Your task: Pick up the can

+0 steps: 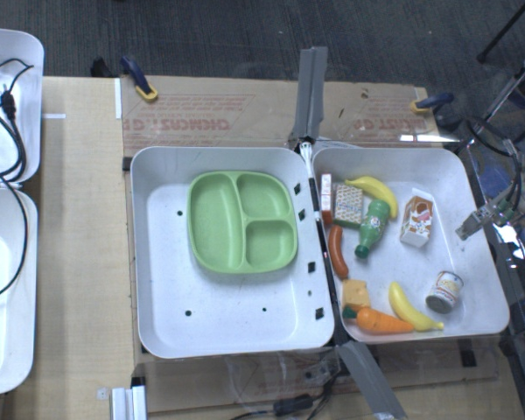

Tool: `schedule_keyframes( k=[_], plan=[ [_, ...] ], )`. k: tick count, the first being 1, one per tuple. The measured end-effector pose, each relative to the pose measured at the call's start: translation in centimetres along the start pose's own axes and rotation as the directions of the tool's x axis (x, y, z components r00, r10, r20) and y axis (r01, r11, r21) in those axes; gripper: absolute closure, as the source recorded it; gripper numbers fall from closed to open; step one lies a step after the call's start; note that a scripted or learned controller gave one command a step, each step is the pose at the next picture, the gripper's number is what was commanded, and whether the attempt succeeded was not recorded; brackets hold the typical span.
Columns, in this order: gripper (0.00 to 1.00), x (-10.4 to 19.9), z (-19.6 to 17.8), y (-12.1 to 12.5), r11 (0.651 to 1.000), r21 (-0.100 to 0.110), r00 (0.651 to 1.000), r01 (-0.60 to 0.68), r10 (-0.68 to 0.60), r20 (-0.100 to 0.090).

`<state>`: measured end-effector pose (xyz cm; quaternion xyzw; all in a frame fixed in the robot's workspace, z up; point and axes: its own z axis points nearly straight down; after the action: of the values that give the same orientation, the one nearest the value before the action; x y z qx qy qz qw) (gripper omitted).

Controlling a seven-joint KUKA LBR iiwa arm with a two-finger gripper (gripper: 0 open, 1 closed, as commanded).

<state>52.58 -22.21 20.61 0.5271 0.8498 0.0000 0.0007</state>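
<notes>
The can (pixel 444 291) is a small silver tin with a printed label. It lies tilted in the right bin (pixel 472 186), near the front right corner. A grey part of my gripper (pixel 478 220) shows over that bin's right rim, up and to the right of the can and apart from it. Nothing is seen held in it.
The right bin also holds a juice carton (pixel 417 220), a green bottle (pixel 373 226), two bananas (pixel 374 186) (pixel 411 309), a carrot (pixel 383 322), a sausage (pixel 336 250), a cheese block (pixel 355 294) and a cracker box (pixel 347 204). A green divided plate (pixel 242 221) lies in the left bin (pixel 157 304).
</notes>
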Motion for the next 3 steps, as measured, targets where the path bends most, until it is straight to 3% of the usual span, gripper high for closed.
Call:
schedule_keyframes(
  k=[1, 2, 3],
  plan=[
    [1.0, 0.7, 4.1, -1.4, 0.997, 0.001, 0.997, 0.074, -0.074, -0.001],
    [0.0, 0.7, 4.1, -1.4, 0.997, 0.001, 0.997, 0.074, -0.074, -0.001],
    [0.0, 2.2, 11.5, -4.3, 0.99, 0.0, 0.99, 0.143, -0.143, -0.001]
  ],
)
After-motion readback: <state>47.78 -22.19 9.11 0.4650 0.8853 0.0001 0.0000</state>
